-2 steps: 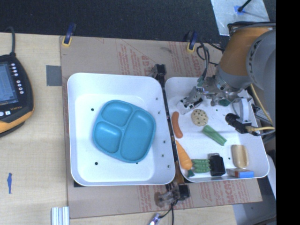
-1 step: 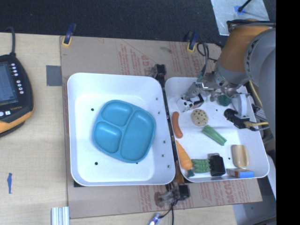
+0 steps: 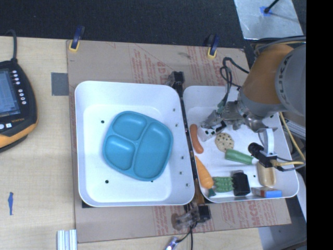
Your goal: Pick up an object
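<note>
My gripper (image 3: 212,123) hangs low over the upper left part of the right bin (image 3: 291,189); the arm reaches in from the right. Just below it lie a small black-and-white item (image 3: 208,135) and a speckled round cookie (image 3: 224,140). A reddish sausage (image 3: 196,138) lies along the bin's left wall. A green stick with a pale tip (image 3: 240,157) rests in the middle. Along the near wall sit an orange carrot (image 3: 204,174), a ribbed green piece (image 3: 222,184), a black block (image 3: 240,183), a tan piece (image 3: 267,175) and a small blue item (image 3: 269,194).
The left bin (image 3: 88,139) holds a blue divided plate (image 3: 138,145). A teach pendant (image 3: 13,105) lies on the bench at the far left. Clamps (image 3: 77,38) hold the cardboard sheet under the bins.
</note>
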